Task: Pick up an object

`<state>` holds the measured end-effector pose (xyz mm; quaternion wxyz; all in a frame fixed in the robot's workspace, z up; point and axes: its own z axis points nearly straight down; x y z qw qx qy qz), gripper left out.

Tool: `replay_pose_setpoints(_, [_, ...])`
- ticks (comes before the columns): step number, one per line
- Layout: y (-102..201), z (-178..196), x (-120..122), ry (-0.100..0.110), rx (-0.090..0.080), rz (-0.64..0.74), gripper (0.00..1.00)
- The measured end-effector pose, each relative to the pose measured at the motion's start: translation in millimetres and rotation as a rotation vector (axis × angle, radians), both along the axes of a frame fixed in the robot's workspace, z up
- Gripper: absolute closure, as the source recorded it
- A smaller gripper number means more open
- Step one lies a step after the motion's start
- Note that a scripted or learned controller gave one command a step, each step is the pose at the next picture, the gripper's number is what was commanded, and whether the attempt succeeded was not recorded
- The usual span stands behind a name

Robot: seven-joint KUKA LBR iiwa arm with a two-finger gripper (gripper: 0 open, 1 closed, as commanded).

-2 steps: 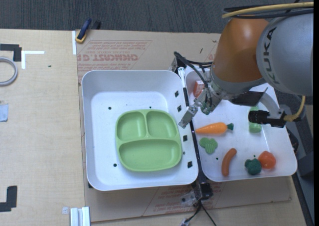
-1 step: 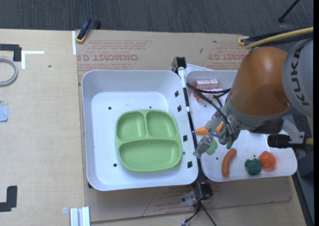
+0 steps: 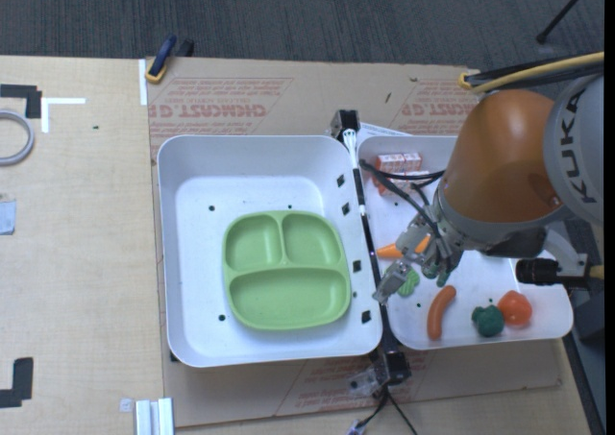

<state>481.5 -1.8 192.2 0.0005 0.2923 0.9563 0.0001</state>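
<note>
Looming largest under the overhead camera is the KUKA arm [image 3: 519,169], its orange band and grey wrist covering much of the right bin [image 3: 548,323]. Below the wrist the gripper [image 3: 411,268] hangs low over the left part of that bin, close to the wall shared with the left bin [image 3: 183,231]. Whether its fingers are spread or closed cannot be told from this angle, and nothing can be confirmed between them.

An orange carrot-like piece [image 3: 386,252] pokes out just left of the gripper, and a small green item [image 3: 409,282] sits right at the gripper's lower edge; contact with either is unclear. A toy sausage [image 3: 439,311] lies tilted just below and to the right of the gripper, apart from it. Farther right, a green toy vegetable [image 3: 488,320] touches an orange-red one [image 3: 517,307] near the bin's front edge. A small red-and-white box [image 3: 397,162] rests at the back of the right bin.

Left of the dividing wall, a green divided plate [image 3: 285,270] lies flat in the left bin.
</note>
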Motion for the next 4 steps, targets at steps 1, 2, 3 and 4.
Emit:
replay_pose_setpoints(1, [0.0,0.0,0.0,0.0,0.0,0.0,0.0])
replay_pose_setpoints(2, [0.0,0.0,0.0,0.0,0.0,0.0,0.0])
replay_pose_setpoints(3, [0.0,0.0,0.0,0.0,0.0,0.0,0.0])
replay_pose_setpoints(4, [0.0,0.0,0.0,0.0,0.0,0.0,0.0])
